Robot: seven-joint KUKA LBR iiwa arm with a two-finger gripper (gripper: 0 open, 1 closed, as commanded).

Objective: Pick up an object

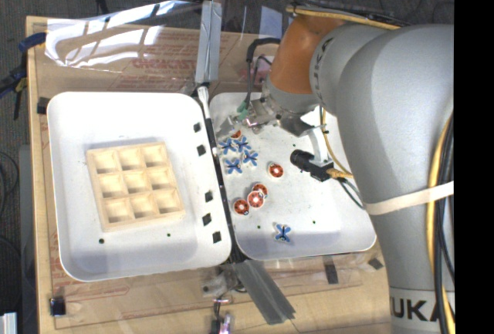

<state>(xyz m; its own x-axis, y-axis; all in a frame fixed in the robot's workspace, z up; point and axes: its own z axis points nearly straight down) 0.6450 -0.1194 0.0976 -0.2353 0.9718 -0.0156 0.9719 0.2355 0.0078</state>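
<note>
In the right bin lie several blue jack-shaped pieces clustered near its left wall, and one more blue jack near the front. Several red-and-white rings sit in the middle of the bin, with a single ring a little farther back. My gripper is low over the bin's back left corner, just behind the cluster of jacks. The grey arm and its orange band hide the bin's back right part.
The left bin holds a pale wooden tray with nine square cells. A ridge with black clips separates the two bins. A black cable plug hangs from the arm over the right bin. Clear plastic sheeting lies behind the bins.
</note>
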